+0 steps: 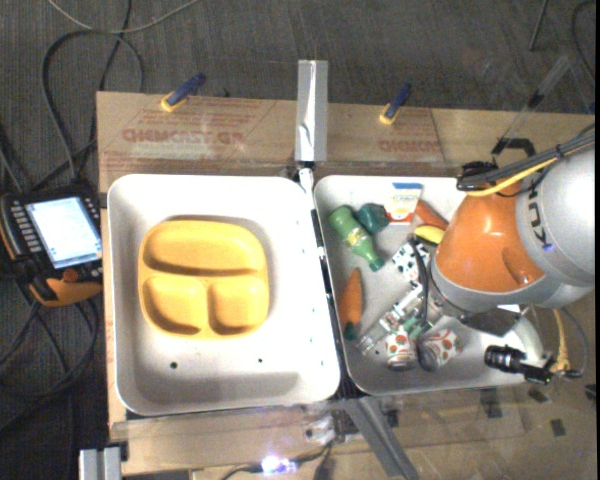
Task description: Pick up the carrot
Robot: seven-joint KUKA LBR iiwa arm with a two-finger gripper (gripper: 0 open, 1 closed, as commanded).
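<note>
On bench (210, 133): two white bins (130, 368), cables beyond.

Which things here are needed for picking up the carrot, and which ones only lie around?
Needed:
carrot
gripper
right bin

Only lying around:
green bottle
yellow tray
left bin
two small cans

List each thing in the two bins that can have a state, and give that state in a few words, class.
carrot: lying flat by the right bin's left wall, not gripped
green bottle: lying on its side
yellow tray: right way up in the left bin
cans: tipped over near the front wall
end effector: low in the right bin, beside the carrot
</note>
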